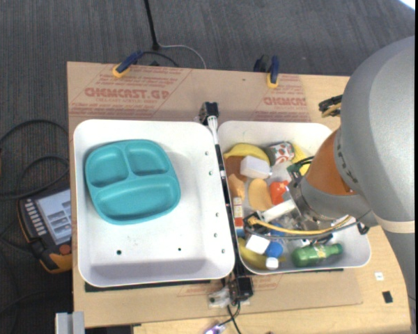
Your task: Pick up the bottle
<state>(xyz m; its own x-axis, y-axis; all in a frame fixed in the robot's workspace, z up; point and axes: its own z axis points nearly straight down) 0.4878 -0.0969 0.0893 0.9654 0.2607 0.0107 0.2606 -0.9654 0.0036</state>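
From above, the worktop [195, 96] bears two white bins. The left bin [153, 256] carries a teal divided tray [131, 179]. The right bin [355, 252] is crowded with small objects, and the arm [376, 138] reaches down into its middle. The claw [303, 218] sits among the clutter; whether it is apart or together cannot be told. The green bottle [317, 255] lies on its side near the bin's front edge, just beside the claw.

Taking the right bin [225, 186] as landmark: the left bin [90, 256] lies just beside it on its left, with a divided tray [131, 180] inside. The arm [376, 152] reaches over the right bin's right part. A bottle [318, 255] lies in its near right corner among clutter.
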